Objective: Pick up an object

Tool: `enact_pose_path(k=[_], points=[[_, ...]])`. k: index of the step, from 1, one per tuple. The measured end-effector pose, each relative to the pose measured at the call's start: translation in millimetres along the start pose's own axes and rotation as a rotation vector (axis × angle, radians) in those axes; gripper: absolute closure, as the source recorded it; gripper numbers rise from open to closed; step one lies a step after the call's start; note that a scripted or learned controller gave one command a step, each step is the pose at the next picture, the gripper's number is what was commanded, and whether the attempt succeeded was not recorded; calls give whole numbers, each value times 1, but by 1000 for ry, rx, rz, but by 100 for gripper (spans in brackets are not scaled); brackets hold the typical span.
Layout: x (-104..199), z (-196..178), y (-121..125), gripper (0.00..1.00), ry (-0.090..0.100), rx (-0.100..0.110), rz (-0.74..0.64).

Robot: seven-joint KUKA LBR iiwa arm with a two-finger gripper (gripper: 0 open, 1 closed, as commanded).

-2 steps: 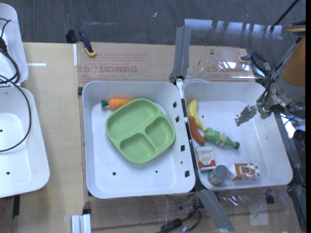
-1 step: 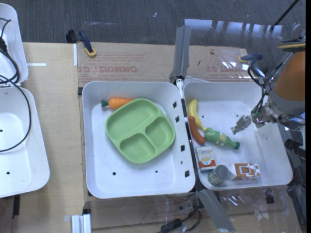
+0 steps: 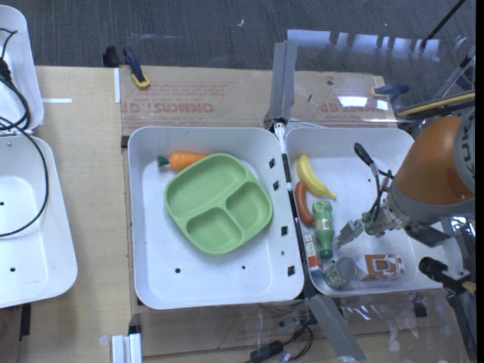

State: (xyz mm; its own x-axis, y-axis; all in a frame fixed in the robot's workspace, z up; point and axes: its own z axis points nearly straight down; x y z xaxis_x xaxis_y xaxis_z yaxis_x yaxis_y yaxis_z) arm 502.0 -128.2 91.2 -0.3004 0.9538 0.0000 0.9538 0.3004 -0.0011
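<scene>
The right bin point(image 3: 344, 144) holds a yellow banana point(image 3: 311, 178), a red sausage point(image 3: 303, 203), a green bottle point(image 3: 324, 229) lying lengthwise, a small grey can point(image 3: 342, 271) and a flat orange-and-white carton point(image 3: 382, 266). My gripper point(image 3: 354, 232) hangs low in this bin, just right of the green bottle and above the can and carton. Nothing shows in its grip. The orange wrist band point(image 3: 435, 165) rises behind it at the right.
The left bin point(image 3: 144, 225) carries a green divided plate point(image 3: 218, 201) with an orange carrot point(image 3: 181, 159) by its far-left edge. A thin red-and-white packet point(image 3: 309, 246) lies against the right bin's left wall. A white tub with black cables point(image 3: 23, 203) stands at far left.
</scene>
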Motion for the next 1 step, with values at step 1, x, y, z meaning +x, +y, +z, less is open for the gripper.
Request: enact_pose_path(k=[1], points=[[-10, 0, 65, 0, -1, 0, 102]])
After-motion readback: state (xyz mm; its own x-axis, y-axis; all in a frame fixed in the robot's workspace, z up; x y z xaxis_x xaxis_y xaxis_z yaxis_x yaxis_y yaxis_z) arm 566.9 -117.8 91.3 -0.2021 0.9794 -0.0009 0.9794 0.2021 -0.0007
